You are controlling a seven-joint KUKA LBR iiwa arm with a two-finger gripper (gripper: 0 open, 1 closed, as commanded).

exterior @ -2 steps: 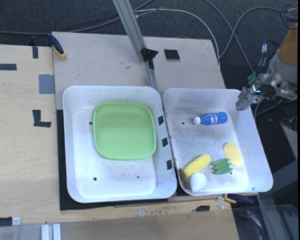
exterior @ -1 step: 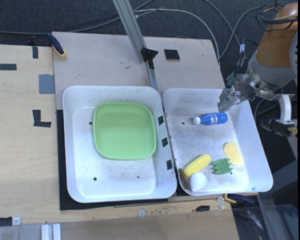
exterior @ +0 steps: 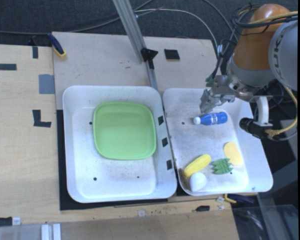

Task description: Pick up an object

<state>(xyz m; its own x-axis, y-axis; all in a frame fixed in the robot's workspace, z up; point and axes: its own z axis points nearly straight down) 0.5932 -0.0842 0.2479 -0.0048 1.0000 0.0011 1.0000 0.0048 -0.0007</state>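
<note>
My gripper (exterior: 206, 105) hangs over the back of the right bin (exterior: 185, 134), just above and left of a blue bottle (exterior: 212, 118) with a white cap that lies on its side. Nothing shows between the fingers. Toward the bin's front lie a yellow corn cob (exterior: 196, 164), a white egg-like ball (exterior: 198, 181), a small green leafy piece (exterior: 221, 166) and a yellow lemon-like piece (exterior: 233, 153).
The left bin (exterior: 77, 149) holds a light green square plate (exterior: 124, 130). A slanted metal pole (exterior: 135, 34) rises behind the bins, with cables trailing across the dark floor. Black clips (exterior: 164, 142) sit along the rim between the bins.
</note>
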